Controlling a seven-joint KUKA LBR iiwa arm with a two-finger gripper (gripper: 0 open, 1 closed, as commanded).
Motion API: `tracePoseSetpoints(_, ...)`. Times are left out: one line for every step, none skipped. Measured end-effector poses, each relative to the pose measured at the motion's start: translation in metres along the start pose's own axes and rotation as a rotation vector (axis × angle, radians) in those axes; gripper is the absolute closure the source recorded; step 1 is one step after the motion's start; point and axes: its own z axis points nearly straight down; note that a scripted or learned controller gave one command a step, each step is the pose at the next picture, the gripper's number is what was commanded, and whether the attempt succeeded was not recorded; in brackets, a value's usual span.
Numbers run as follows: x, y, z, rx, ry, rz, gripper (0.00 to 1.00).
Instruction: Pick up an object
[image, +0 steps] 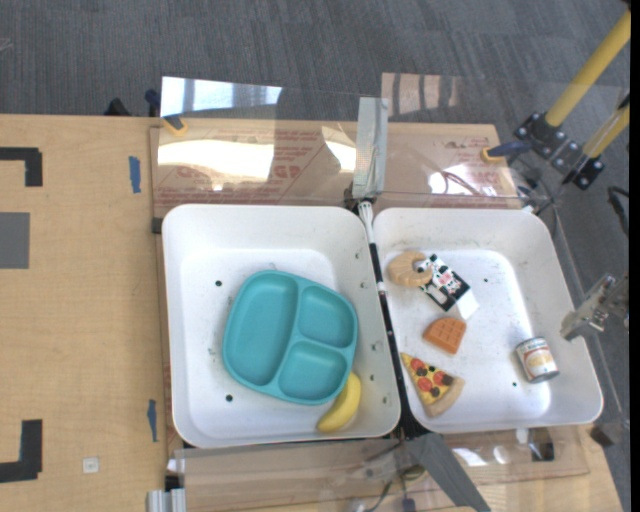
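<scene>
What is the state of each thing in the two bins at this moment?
Teal divided plate: lies flat in the left bin, compartments bare.
Banana: lies against the plate's near edge.
Small can: on its side in the right bin.
Pizza slice: flat, topping up.
Waffle piece: flat.
Black and white toy: lying down, touching a tan piece.

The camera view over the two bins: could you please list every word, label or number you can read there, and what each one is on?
None can be read.
Cardboard sheets behind the bins: faint reddish print, too blurred to read.
Small can in the right bin: a label, too small to read.
Black-and-white toy: markings only, no legible text.
</scene>
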Motion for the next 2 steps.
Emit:
tracePoseSetpoints(-0.0017, 0.0014, -0.0119, -0.002, -0.008, -0.002, 1.00)
tracePoseSetpoints(-0.0005, 0.0004, -0.0141, -0.001, -0.003, 0.363, 1.00)
